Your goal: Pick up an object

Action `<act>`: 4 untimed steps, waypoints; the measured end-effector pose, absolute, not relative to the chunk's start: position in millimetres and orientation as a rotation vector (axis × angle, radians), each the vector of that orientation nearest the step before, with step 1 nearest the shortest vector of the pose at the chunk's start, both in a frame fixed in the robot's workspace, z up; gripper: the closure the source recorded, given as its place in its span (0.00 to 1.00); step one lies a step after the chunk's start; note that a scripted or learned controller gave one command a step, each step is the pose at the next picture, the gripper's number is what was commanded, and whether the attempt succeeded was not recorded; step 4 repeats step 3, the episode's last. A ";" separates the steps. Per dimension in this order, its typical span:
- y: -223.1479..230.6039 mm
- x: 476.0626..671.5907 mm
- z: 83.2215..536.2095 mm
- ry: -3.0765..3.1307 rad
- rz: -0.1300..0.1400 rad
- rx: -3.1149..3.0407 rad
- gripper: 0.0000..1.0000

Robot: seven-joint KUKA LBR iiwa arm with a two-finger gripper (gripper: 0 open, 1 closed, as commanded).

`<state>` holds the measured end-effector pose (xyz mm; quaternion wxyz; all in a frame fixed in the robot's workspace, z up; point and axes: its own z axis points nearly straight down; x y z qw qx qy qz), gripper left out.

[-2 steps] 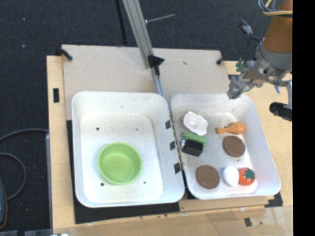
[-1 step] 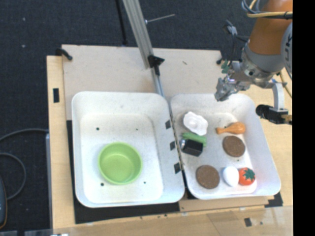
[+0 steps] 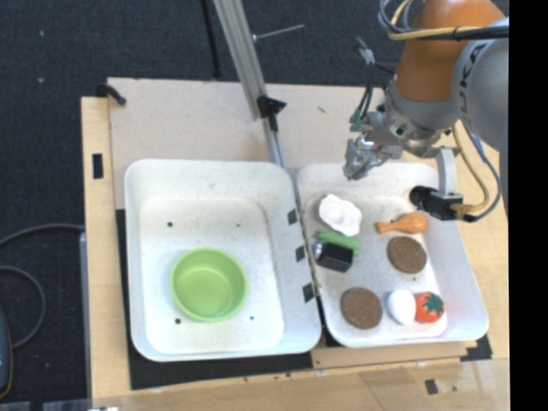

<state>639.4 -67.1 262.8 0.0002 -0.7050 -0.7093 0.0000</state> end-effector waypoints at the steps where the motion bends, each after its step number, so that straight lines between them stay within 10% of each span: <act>1: -19.9 630.4 247.2 -2.224 0.000 -2.219 1.00; 4: 78.5 610.0 236.1 -2.227 0.002 -2.213 1.00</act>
